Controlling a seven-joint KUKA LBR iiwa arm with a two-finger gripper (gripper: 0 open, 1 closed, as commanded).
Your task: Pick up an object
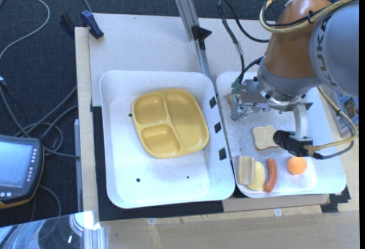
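sandwich: bottom of the right bin, bread and cheese slices leaning together, lower right of frame
sausage: just right of the sandwich, touching or nearly touching it, lying roughly top to bottom
orange ball: right of the sausage, apart from it, near the bin's lower right corner
toast: mid right bin, above the sandwich, just left of a black fitting on the arm's cable
gripper: upper left part of the right bin, under the orange wrist band, up-frame of the toast; can't tell whether it is open or closed, the wrist body blocks that; nothing visibly gripped
arm: comes in from the right edge, covers the upper half of the right bin
yellow plate: three compartments, nothing on it, centre of the left bin, well apart from the gripper
tablet: left edge of frame, off the bench
blue clamp: upper left corner of the bench
step (my read): reach or descend phase, no grasp yet; all four food items lie loose on the bin floor
next move (my read): toast is the nearest target, flat and thin so needs an edge grip; ball would roll, sandwich and sausage sit too close for a clean pinch
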